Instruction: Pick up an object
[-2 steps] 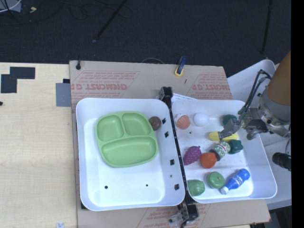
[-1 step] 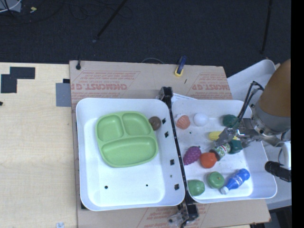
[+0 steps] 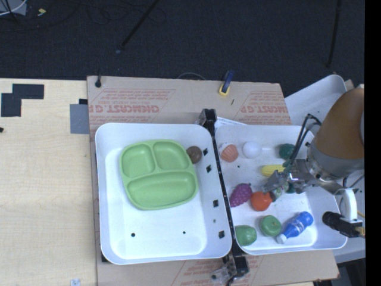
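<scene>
Hand (image 3: pixel 278 186) low beside orange ball (image 3: pixel 260 201); grip state cannot be told. Risk: purple grapes (image 3: pixel 240 193) and yellow piece (image 3: pixel 272 170) crowd it, so it may nudge instead of catching.

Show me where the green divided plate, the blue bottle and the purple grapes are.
green divided plate (image 3: pixel 159 174), camera view, on its large lower compartment.
blue bottle (image 3: pixel 296 225), camera view, on its body.
purple grapes (image 3: pixel 240 193), camera view, on the cluster's middle.

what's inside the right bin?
In the right bin: purple grapes, red tomato, two green fruits, blue bottle, white ball, peach piece. The gripper covers whatever lies beneath.
</scene>
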{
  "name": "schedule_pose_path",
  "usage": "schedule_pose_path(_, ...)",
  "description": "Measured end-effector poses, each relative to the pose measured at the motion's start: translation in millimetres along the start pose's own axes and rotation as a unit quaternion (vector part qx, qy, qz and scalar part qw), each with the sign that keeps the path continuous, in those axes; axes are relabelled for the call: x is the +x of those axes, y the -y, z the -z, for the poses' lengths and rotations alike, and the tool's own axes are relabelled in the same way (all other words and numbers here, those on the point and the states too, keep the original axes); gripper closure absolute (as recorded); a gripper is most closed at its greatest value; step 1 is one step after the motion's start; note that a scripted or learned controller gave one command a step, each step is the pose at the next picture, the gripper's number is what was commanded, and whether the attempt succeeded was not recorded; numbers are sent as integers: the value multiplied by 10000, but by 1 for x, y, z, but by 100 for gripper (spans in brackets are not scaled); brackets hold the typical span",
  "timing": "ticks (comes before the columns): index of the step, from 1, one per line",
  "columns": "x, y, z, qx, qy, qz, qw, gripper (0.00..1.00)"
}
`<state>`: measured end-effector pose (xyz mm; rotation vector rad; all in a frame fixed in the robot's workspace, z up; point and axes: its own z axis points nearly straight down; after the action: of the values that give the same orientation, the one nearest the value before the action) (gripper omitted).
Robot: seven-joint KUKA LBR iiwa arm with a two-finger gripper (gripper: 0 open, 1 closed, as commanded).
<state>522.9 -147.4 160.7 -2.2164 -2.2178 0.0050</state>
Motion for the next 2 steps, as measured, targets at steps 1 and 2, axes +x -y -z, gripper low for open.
schedule_pose_path(1, -1, 3, -63, -2, -2, 3, 10000, 0)
schedule_pose_path(2, 0, 3, -74, -13, 0, -16, 10000, 0)
